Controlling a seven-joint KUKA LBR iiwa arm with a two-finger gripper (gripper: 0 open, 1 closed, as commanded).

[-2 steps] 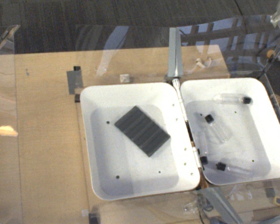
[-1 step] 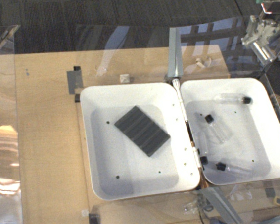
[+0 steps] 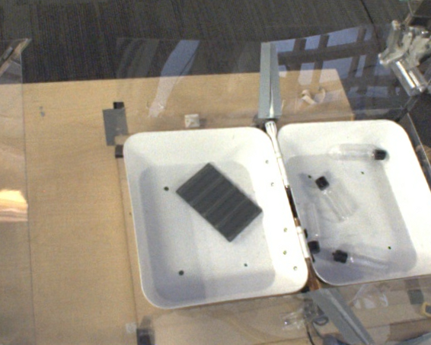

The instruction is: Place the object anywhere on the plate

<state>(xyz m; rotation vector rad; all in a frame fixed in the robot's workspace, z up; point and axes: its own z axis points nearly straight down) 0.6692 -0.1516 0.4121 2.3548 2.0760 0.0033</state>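
We note the dark ribbed plate bare in the left bin. Clear black-capped vials lie right of it, unplaced. Gripper sits far above-right; grip state undeterminable.

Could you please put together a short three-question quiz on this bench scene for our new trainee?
1. True or false: the dark ribbed plate lies in the right bin.
2. How many clear tubes with black caps lie in the right bin? A) one B) three C) six
3. Fill in: the plate lies ___ to the walls of the left bin.

Key: 1 false, it lies in the left bin. 2 B; caps at and. 3 askew (turned at a slant).
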